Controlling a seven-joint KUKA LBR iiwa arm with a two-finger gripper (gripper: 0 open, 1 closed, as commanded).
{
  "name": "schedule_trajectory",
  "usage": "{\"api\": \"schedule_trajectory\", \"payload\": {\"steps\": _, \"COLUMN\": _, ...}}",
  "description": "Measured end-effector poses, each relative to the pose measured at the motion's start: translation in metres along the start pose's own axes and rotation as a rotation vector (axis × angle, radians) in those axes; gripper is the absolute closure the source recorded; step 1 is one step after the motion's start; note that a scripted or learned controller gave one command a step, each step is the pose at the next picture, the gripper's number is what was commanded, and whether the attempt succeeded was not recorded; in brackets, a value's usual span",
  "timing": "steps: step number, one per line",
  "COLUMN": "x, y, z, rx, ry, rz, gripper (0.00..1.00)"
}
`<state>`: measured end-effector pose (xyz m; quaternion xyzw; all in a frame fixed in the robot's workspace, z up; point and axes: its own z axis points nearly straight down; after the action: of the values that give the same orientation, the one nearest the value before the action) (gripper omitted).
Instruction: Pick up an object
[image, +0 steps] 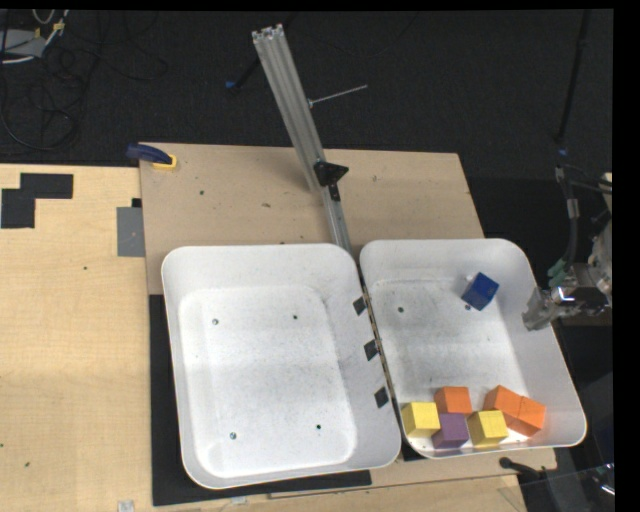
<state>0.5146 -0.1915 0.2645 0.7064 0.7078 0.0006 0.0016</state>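
Note:
The right bin holds several small blocks. A blue cube lies alone near its far right corner. Clustered along the near wall are a yellow cube, an orange cube, a purple cube, a second yellow cube and a larger orange block. My gripper hangs at the right rim of this bin, to the right of and slightly nearer than the blue cube, apart from it. Nothing shows in the gripper.
The left bin sits beside the right one, with black clips along the shared edge. A slanted aluminium rail runs down from the top centre to the bins' junction. A blue and yellow clamp lies at the bench's far left.

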Motion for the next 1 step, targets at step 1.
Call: {"api": "schedule_trajectory", "payload": {"steps": 1, "x": 0.0520, "y": -0.0001, "z": -0.0035, "rx": 0.006, "ry": 0.003, "rz": -0.002, "gripper": 1.00}}
